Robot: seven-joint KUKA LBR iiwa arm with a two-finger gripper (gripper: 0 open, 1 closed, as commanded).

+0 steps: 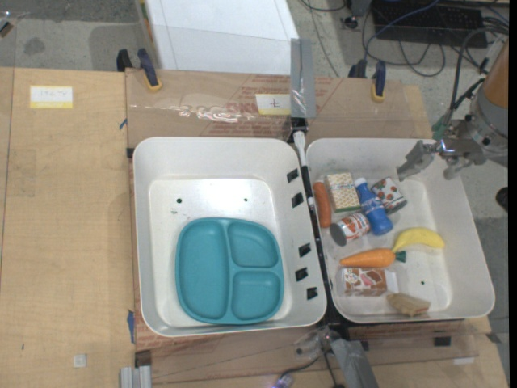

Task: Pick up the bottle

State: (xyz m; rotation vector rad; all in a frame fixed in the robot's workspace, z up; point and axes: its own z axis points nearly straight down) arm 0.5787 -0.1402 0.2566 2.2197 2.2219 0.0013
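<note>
The bottle (374,209) is blue with a white cap and lies on its side in the middle of the right bin (477,285). It rests between a small cracker box (342,192) and a red-and-white patterned can (388,194). My gripper (429,165) hangs over the bin's far right corner, up and to the right of the bottle and apart from it. It is open with nothing between its fingers.
Around the bottle lie a red-and-silver can (350,228), a sausage (323,204), a carrot (371,258), a banana (418,238), a snack packet (367,281) and a bread piece (408,303). The left bin (153,217) holds a teal divided plate (230,270).
</note>
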